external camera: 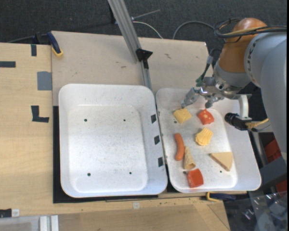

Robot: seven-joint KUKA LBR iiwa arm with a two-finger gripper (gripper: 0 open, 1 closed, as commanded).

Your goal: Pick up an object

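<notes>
My gripper [201, 98] hung spread and empty above the right bin's [241, 177] far end, just beyond the yellow block [182, 115] and red piece [205, 116], needing to descend and close.

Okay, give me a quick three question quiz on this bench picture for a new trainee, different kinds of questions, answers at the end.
1. True or false: the tool hangs above the right bin.
2. Which piece lies closest to the tool? A) tan wedge B) yellow cube C) sausage
3. Fill in: the left bin is coloured ____.

Key: 1 true; 2 B; 3 white.
</notes>
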